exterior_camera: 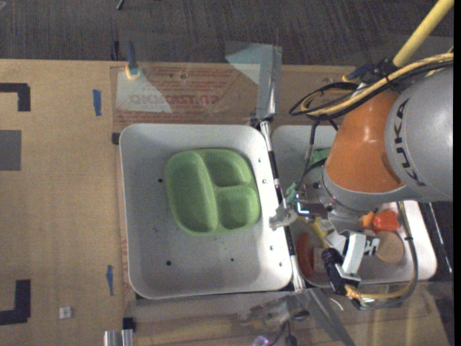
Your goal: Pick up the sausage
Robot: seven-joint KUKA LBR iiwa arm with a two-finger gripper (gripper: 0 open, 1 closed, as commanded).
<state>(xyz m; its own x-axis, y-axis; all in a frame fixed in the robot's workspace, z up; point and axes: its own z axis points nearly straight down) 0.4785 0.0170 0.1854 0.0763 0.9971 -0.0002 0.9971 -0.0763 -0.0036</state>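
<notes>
A dark reddish-brown curved thing [305, 255], which looks like the sausage, lies in the near left corner of the right bin [426, 264], partly hidden under the arm. My gripper [291, 213] hangs low over the wall between the two bins, just above and left of the sausage. The wrist and the orange band [360, 157] cover most of the right bin. Nothing is visibly held.
A green plate with three compartments [212, 190] lies in the left bin [144, 244]. An orange thing [387, 220] and a tan round thing [393, 249] lie in the right bin, right of the gripper. Yellow cables loop over the arm.
</notes>
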